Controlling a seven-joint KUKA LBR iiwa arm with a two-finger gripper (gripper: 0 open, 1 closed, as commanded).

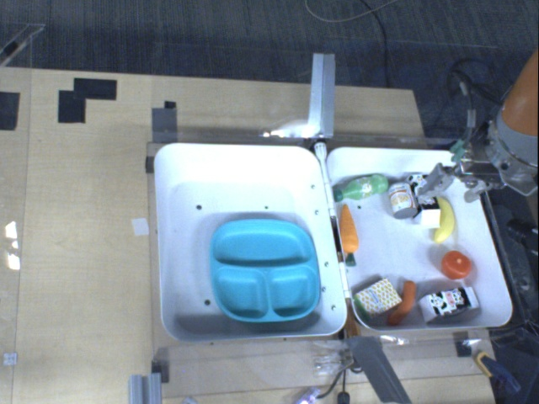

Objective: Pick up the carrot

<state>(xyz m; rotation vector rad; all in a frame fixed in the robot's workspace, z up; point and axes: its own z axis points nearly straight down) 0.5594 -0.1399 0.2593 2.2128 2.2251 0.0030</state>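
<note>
Carrot: likely light, rigid, smooth toy against the bin wall; take its middle. Jaws' state you cannot tell.

Two white bins sit side by side on a wooden bench. The left bin holds a blue divided tray. In the right bin, the carrot lies along the 9 o'clock wall, a green bottle at 11, a banana toward 2. The gripper hovers at 2 o'clock, just above the banana.
</note>
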